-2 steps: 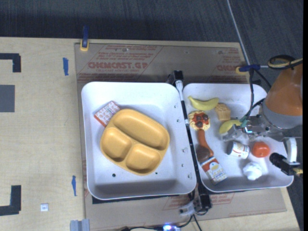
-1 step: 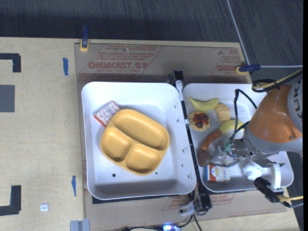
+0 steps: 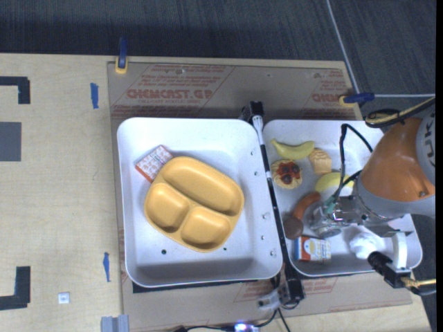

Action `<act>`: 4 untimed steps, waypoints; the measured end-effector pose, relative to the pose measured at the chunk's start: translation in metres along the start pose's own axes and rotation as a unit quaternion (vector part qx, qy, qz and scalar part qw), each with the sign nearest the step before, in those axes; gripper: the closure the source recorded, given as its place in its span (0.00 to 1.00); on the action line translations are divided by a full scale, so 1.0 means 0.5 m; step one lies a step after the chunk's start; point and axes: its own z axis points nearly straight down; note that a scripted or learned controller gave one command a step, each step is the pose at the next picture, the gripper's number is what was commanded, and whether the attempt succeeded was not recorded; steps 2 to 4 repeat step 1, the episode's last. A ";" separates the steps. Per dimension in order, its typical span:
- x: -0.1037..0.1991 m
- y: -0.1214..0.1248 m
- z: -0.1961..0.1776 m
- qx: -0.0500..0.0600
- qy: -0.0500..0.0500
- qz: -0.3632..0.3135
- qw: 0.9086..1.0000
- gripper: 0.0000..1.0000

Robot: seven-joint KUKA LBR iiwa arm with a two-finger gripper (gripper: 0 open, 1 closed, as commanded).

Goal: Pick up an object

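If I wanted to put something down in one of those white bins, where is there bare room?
The left white bin has bare floor along its near edge below the yellow three-part tray, and in its far right corner. The right white bin is crowded: yellow banana, small tart, brown sausage, little carton and the arm's claw.

The yellow tray (image 3: pixel 194 203) looked like smooth, slightly glossy plastic, the white bins (image 3: pixel 131 185) matt plastic, the bench (image 3: pixel 55 206) pale wood.
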 end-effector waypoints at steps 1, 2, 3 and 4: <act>0.164 0.053 -0.176 0.004 0.002 -0.002 1.000 1.00; 0.164 0.053 -0.176 0.004 0.002 -0.002 1.000 1.00; 0.164 0.053 -0.176 0.004 0.002 -0.002 1.000 1.00; 0.164 0.053 -0.176 0.004 0.002 -0.002 1.000 1.00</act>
